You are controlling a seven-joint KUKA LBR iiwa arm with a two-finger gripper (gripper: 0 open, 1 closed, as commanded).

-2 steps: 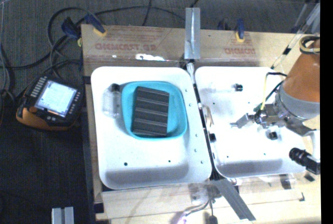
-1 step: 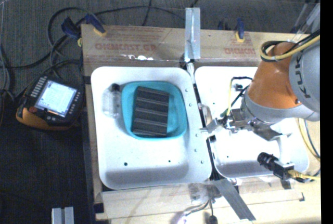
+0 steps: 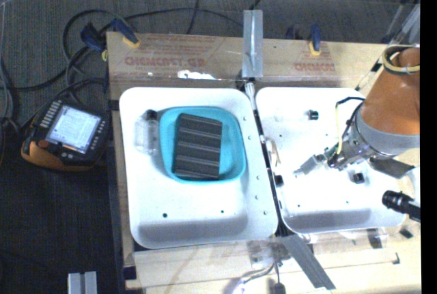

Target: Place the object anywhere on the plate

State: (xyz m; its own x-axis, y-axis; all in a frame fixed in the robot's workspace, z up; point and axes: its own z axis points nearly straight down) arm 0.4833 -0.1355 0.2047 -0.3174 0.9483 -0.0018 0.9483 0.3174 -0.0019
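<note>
A blue plate (image 3: 232,149) lies in the left bin (image 3: 184,224). A dark grey ridged block (image 3: 198,145) rests flat on the middle of the plate. A clear plastic bottle with a dark cap (image 3: 145,131) lies just off the plate's left rim, on the bin floor. My gripper (image 3: 315,163) hangs low over the right bin (image 3: 321,214), near its middle and pointing left. It is well to the right of the plate, past the divider between the bins. I see nothing in it.
Two small black pieces lie in the right bin, one (image 3: 312,114) near the back and one (image 3: 356,178) beside the wrist. A metal post (image 3: 252,43) stands behind the bins. A handheld pendant (image 3: 68,130) lies on the floor to the left.
</note>
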